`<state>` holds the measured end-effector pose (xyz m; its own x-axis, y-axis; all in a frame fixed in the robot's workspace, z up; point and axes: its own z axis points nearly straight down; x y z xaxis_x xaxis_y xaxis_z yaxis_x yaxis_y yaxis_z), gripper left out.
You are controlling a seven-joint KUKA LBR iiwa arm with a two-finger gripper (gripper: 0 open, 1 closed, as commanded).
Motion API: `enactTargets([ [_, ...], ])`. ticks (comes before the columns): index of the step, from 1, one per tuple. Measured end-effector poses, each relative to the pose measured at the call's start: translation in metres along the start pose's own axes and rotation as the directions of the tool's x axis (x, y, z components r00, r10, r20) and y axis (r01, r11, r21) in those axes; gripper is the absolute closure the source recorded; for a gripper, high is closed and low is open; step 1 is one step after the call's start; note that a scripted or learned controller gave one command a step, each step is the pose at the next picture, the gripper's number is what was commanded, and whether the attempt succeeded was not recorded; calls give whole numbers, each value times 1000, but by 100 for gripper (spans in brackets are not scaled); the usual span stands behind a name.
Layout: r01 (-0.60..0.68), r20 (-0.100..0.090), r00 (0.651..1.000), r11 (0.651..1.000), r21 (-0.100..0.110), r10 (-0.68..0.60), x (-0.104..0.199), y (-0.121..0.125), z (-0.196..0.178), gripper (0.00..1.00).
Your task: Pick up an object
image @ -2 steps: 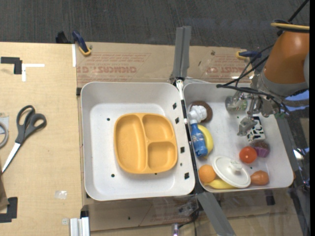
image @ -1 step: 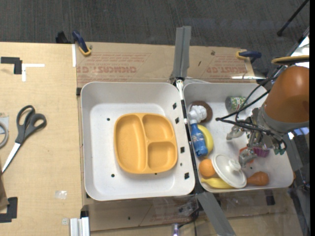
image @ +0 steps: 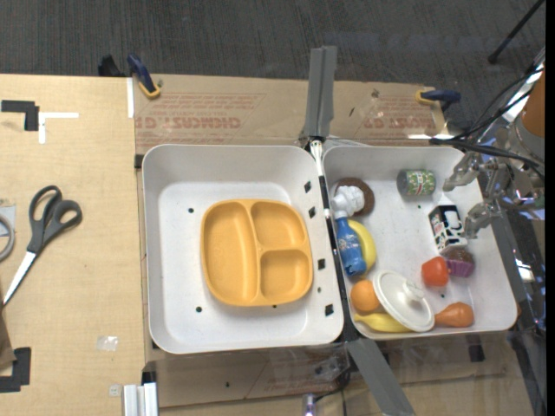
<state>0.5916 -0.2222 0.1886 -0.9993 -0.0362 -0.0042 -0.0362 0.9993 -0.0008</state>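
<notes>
I see the end effector point(image: 475, 199) hanging over the right bin point(image: 388, 165) near its right wall, its two fingers spread apart with nothing between them. Just below it, close to its lower fingertip, lies a small black-and-white carton point(image: 446, 225). Further down sit a purple piece point(image: 460, 263) and a red tomato-like object point(image: 434, 272), touching each other. To its left stands a green can point(image: 417, 182). Well to its left I see a blue bottle with a white cap point(image: 349, 232) lying over a banana point(image: 368, 244). Far left, in the other bin point(image: 165, 232), rests a yellow divided plate point(image: 257, 251). Scissors point(image: 40, 229) lie on the desk point(image: 69, 319).
</notes>
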Motion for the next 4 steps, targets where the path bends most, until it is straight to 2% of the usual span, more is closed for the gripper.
enactTargets([
  [1,-42,20,999,999,7,42,-49,-4,63,0],
  [2,-194,34,980,981,10,194,-38,13,78,0],
  [3,-209,-2,978,978,0,209,15,25,97,0],
  [4,-224,1,975,975,0,224,-30,-1,-39,0],
])
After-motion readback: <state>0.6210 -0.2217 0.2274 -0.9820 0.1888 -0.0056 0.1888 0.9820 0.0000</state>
